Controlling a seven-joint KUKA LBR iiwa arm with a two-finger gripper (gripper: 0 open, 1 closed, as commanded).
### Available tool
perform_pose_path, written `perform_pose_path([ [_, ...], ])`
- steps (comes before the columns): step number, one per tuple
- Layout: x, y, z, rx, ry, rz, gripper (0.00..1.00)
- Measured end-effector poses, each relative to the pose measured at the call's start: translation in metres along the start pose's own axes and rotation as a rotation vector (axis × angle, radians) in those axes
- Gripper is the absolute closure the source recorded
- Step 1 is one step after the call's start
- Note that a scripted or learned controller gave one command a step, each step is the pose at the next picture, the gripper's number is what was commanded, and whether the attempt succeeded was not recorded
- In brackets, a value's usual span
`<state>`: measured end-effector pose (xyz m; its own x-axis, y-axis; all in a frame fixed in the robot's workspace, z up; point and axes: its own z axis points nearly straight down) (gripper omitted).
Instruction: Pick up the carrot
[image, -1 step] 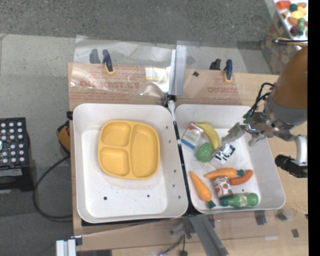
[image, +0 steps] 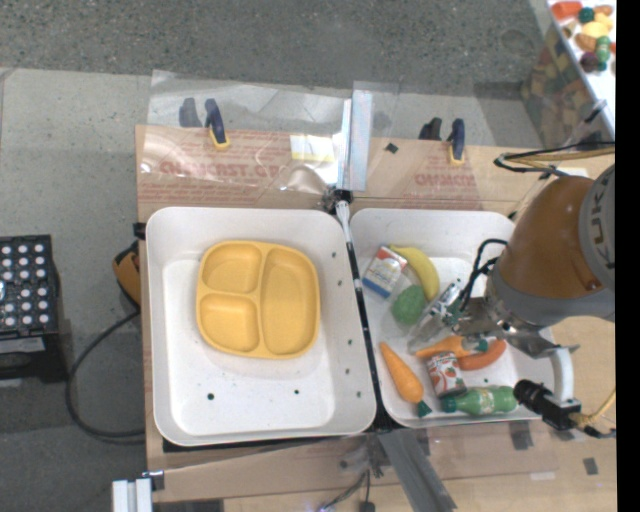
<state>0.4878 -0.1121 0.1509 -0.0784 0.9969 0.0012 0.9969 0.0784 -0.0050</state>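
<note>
The carrot (image: 401, 372) is orange with a green stub at its lower end. It lies at a slant in the right bin (image: 480, 222), near that bin's left wall and front edge. My gripper (image: 441, 314) hangs low over the middle of the right bin, up and to the right of the carrot and apart from it. It is beside a green round item (image: 408, 304) and just above a small orange piece (image: 441, 348). I see nothing held in it.
The right bin also holds a banana (image: 422, 268), a small carton (image: 383, 272), a red pepper (image: 486, 355), a can (image: 444, 375) and a green bottle (image: 482, 402). A yellow divided plate (image: 258, 299) sits in the left bin (image: 170, 330).
</note>
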Motion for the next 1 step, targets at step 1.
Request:
perform_pose_path([
  [1,0.0152,0.0029,0.0578,-0.006,-0.002,0.001,0.00],
])
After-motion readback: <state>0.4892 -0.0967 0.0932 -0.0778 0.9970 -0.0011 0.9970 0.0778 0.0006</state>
